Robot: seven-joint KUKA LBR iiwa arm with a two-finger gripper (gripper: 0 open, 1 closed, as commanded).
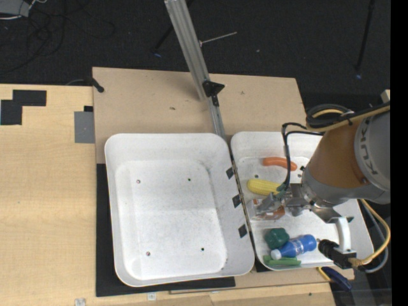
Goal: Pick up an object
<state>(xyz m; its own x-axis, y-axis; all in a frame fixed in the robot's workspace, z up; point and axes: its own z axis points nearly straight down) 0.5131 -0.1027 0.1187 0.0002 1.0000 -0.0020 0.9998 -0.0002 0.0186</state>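
Two shallow white bins sit side by side on the bench. The left bin is the larger of the pair as seen from above, and its floor shows a few small dark specks. The right bin holds all the loose things, grouped from its centre down toward 6 o'clock.

Counting from the top of that bin: one orange piece, long and slightly curved, lies toward 12 o'clock. Just below it lies one yellow object, rounded and elongated. Toward 6 o'clock sits one dark green object, and just at its 3 o'clock side lies one blue bottle with a white cap end, tilted on its side. A thin green strip lies along the bottle's lower edge; what it is cannot be made out.

The gripper is low in the right bin, at the bin's centre, just below the yellow object and above the dark green one. Its metal parts overlap a small reddish-brown patch there; whether the fingers are spread or closed, or have hold of anything, cannot be told from this angle.

The arm, with its orange band, enters from 3 o'clock.
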